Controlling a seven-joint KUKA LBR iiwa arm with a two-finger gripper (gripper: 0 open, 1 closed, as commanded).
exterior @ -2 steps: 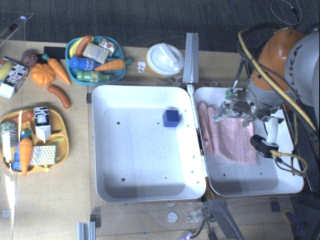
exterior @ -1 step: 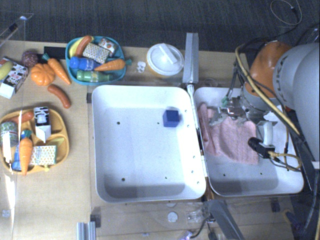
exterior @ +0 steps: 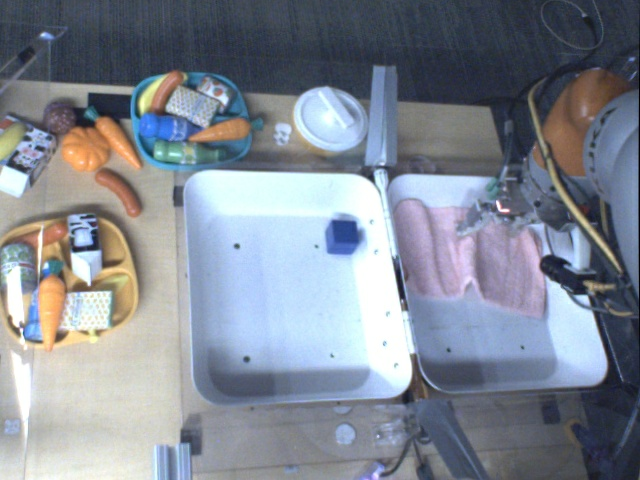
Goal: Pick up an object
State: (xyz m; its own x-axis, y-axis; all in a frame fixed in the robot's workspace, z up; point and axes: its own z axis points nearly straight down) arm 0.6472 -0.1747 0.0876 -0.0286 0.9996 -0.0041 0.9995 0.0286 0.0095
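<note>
A small blue cube (exterior: 342,236) lies in the left bin (exterior: 230,308), toward its far right corner. A pink cloth (exterior: 465,260) is spread across the far half of the right bin (exterior: 500,358). My gripper (exterior: 497,211) hangs over the cloth's far right part, close to the right bin's back wall. The arm (exterior: 600,138), with its orange band, comes in from the right. Nothing can be seen held in the gripper. The blue cube is well to the gripper's left, across the divider between the bins.
Left of the bins, the bench holds a blue bowl (exterior: 150,153) of toy food, a yellow tray (exterior: 125,268) with more toys, a toy pumpkin (exterior: 82,148) and a sausage (exterior: 120,192). A white lidded cup (exterior: 330,118) stands behind the left bin. Cables (exterior: 580,268) hang along the right bin's right edge.
</note>
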